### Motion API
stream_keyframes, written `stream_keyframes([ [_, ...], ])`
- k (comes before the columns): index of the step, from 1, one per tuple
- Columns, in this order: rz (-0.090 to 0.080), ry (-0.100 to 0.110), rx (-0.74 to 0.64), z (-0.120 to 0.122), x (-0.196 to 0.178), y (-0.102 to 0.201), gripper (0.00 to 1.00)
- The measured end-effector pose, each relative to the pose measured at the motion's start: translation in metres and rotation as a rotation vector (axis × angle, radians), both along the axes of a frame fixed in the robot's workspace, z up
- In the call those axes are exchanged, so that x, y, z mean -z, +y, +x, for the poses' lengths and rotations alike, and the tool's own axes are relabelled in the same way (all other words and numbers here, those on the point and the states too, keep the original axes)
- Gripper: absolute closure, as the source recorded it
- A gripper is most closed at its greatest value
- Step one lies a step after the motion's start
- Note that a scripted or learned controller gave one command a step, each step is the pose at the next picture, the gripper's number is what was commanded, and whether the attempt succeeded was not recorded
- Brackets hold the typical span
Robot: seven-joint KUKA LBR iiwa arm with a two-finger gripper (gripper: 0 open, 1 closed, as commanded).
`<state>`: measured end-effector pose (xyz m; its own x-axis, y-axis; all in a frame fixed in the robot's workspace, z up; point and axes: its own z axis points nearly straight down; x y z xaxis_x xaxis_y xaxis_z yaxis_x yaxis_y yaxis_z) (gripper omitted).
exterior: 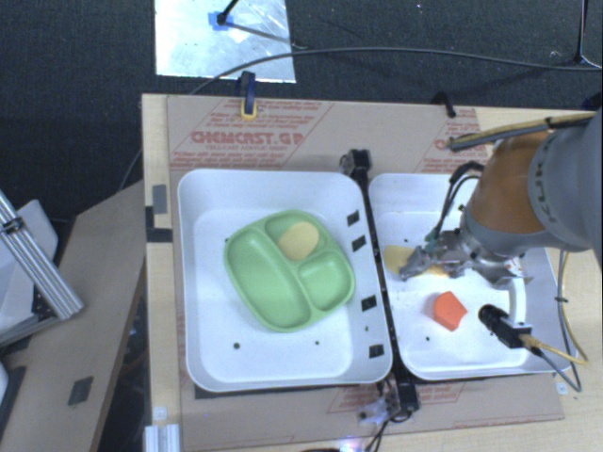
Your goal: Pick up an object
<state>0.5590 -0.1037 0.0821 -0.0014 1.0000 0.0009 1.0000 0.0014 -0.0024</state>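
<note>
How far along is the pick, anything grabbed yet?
Nothing looks lifted yet. The hand is down in the right bin, at a yellow item near the divider; whether it is gripped cannot be told. The orange block lies untouched on the bin floor. A yellow piece sits in the green divided plate in the left bin. Grasping and lifting remain.

Single fixed camera, mounted above the counter (283, 125); looks down at a slant, moderately distant; both white bins (212, 365) fully framed.
</note>
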Motion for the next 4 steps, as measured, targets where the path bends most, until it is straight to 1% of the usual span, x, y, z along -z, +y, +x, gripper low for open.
stream_keyframes([
  [1, -0.002, -0.007, 0.0, 0.002, -0.014, 0.0, 1.0],
  [2, -0.002, -0.007, 0.002, -0.004, -0.061, -0.005, 1.0],
  [3, -0.002, -0.01, -0.003, -0.002, -0.115, -0.005, 1.0],
  [4, 0.0, -0.006, -0.008, 0.011, -0.12, 0.036, 1.0],
])
